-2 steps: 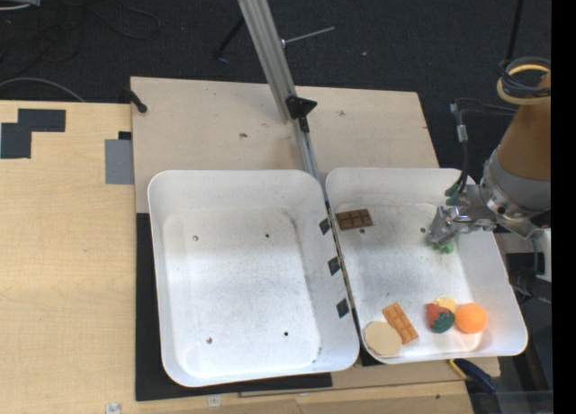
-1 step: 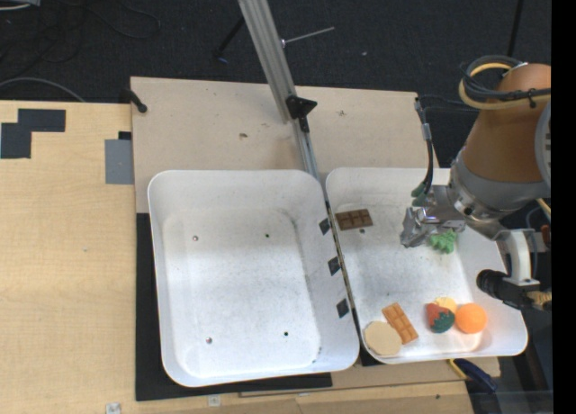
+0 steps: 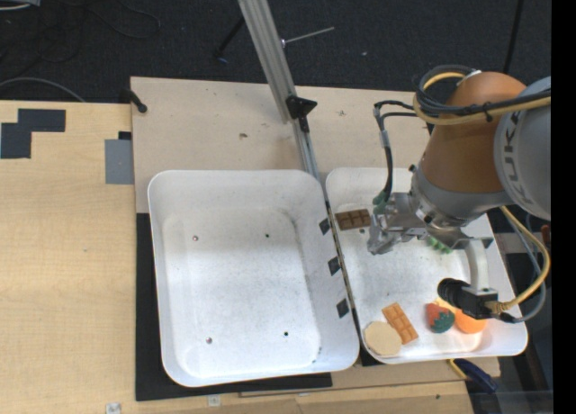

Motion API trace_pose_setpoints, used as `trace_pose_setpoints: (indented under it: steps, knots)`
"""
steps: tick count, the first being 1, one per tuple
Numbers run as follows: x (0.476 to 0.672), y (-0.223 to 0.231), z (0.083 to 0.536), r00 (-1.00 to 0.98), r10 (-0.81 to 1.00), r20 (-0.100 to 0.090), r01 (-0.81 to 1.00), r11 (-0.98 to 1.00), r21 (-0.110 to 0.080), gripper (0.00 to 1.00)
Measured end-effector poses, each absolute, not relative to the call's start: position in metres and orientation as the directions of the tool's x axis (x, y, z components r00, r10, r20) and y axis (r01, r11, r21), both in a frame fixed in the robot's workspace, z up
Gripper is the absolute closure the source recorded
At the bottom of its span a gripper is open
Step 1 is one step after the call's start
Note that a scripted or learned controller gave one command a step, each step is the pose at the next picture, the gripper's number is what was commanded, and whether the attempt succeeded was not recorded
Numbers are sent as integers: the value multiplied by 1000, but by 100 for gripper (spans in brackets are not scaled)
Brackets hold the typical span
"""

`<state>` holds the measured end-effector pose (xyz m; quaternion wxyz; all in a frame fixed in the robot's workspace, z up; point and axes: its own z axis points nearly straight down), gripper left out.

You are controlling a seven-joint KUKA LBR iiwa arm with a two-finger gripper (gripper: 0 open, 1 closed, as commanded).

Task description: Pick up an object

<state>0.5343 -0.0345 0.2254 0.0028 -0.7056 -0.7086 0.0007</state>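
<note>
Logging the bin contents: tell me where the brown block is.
The brown block lies in the right bin, near its left wall, just left of the gripper.

arm (image 3: 531,147) casing, far right | dark letters "KU" running down the grey shell, rest cut off at frame edge | bins, bench, objects: no print or labels readable | no numbers or signs seen

2 white bins (image 3: 171,223), approx 5 small objs (image 3: 399,322) in right one
</note>
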Motion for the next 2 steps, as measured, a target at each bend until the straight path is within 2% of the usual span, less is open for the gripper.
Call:
trace_pose_setpoints:
  steps: [2]
  knots:
    - [524, 72, 216, -5, 1000, 2, 1000, 5, -6, 100]
